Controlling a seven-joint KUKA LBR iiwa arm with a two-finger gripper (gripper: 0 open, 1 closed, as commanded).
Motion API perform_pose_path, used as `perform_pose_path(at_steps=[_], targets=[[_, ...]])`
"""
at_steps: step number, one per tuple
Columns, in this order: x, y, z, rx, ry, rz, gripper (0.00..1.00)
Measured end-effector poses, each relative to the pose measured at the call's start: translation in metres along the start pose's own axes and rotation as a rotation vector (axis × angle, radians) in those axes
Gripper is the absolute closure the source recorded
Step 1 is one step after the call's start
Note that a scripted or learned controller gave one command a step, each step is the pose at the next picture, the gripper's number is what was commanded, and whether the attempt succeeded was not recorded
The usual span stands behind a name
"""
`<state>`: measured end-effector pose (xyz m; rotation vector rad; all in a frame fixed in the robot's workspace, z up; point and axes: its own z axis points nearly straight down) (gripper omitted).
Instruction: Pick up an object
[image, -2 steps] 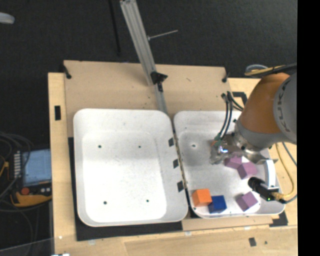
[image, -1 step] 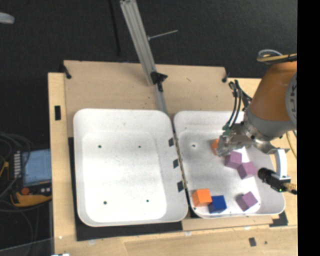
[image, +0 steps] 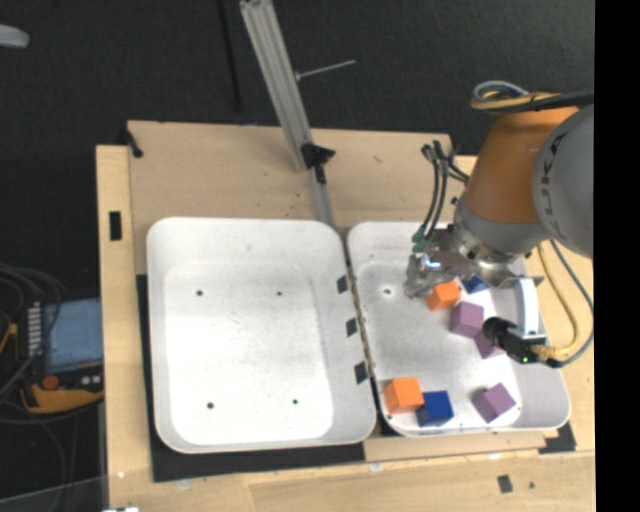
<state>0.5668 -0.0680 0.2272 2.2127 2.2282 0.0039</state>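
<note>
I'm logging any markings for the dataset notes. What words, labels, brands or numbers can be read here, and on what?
Grey arm: pale letters at the picture's right edge, cut off and too blurred to read.
Device left of the bench: too small and blurred to tell whether it bears any text.
Blocks and bins: no text to be seen.

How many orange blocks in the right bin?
2: one orange block near the front edge beside the blue block; another orange block just under the gripper. The arm may hide more.

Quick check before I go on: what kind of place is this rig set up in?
Most likely a robotics lab bench for pick tests: two shallow white bins side by side on a plywood board, small coloured blocks as test pieces, and loose cables on the dark floor.
</note>
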Motion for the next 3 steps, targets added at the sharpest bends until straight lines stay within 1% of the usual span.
perform_pose_path(at_steps=[1, 2, 3], targets=[[0.043, 0.021, 0.006, 0.001, -0.001, 0.001, 1.00], [0.084, 0.038, -0.006, 0.000, 0.001, 0.000, 1.00], [0.144, 0.058, -0.007, 0.001, 0.001, -0.002, 1.00]])
